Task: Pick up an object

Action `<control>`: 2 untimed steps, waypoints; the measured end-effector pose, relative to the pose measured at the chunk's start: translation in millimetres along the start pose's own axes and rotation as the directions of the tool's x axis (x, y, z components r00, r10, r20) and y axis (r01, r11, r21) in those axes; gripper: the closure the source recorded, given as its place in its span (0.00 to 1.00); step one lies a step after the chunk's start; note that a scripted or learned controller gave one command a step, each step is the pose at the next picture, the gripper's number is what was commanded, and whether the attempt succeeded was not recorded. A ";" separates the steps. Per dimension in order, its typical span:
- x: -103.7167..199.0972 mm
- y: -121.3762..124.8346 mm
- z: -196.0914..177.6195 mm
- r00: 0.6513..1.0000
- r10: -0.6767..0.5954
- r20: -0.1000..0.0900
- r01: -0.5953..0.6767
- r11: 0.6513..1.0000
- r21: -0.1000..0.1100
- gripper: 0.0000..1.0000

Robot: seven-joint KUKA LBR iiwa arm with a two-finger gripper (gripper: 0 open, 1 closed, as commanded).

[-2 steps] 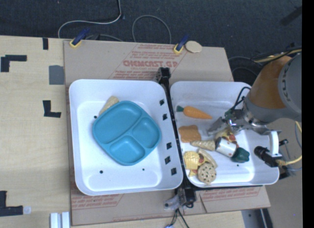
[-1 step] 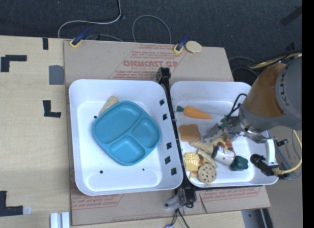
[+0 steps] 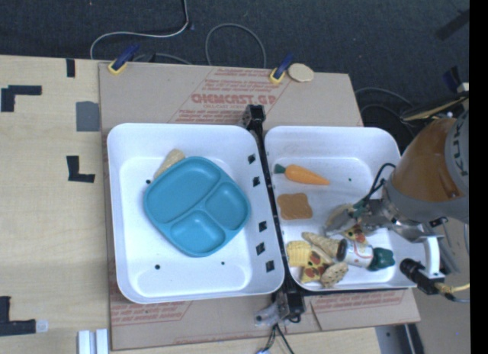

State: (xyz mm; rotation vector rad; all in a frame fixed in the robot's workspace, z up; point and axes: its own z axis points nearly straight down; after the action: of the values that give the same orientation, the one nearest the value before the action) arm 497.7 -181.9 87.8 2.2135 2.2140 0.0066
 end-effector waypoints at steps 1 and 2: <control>-1.3 0.7 -10.0 1.000 0.001 0.003 -0.001 1.000 -0.001 1.00; 105.9 58.7 -101.9 1.000 -0.015 -0.008 0.015 1.000 -0.001 1.00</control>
State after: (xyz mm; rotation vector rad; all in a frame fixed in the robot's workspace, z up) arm 555.4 -75.5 189.8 2.2008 2.2338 0.0163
